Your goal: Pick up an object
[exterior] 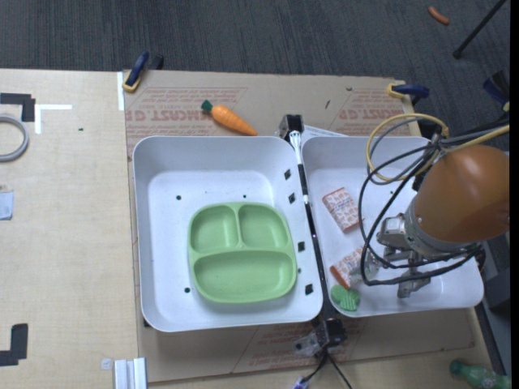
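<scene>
In the right bin (381,156), a red and white packet (341,209) lies near the left wall. A second, similar packet (350,261) sits lower, partly under the arm's cables. A small green toy (346,300) with a red piece beside it rests at the bin's front left corner. My gripper (403,278) hangs low over the front of the right bin, just right of the second packet, and the orange wrist band (466,193) hides most of it. I see nothing clearly held.
The left bin (154,217) holds a green divided plate (241,252). A toy carrot (229,118) lies on the cardboard behind the bins. Black and yellow cables (389,148) loop over the right bin. Clamps sit at the cardboard's corners.
</scene>
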You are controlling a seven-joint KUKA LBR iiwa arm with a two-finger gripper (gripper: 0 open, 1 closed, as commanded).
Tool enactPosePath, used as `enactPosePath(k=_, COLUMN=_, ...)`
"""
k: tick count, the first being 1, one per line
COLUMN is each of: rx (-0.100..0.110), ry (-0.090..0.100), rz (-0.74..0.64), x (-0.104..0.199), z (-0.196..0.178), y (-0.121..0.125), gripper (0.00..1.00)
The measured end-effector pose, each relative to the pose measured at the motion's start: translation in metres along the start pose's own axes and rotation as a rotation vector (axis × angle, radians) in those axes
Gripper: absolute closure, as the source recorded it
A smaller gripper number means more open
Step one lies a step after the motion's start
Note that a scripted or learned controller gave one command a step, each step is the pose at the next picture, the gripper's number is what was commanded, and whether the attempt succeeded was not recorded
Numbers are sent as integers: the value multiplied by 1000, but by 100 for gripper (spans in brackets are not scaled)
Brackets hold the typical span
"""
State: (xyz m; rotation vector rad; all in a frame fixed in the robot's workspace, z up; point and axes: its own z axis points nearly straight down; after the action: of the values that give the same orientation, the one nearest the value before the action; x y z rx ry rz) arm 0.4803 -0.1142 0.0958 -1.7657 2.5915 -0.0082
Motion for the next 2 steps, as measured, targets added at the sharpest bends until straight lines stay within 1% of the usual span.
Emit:
enactPosePath(k=1, rx=2, ry=-4, rz=6, x=-2, z=-10, y=-1, gripper=100)
enactPosePath(k=2, rx=-4, ry=-2, rz=-30, x=-66, z=-137, y=26, gripper=100)
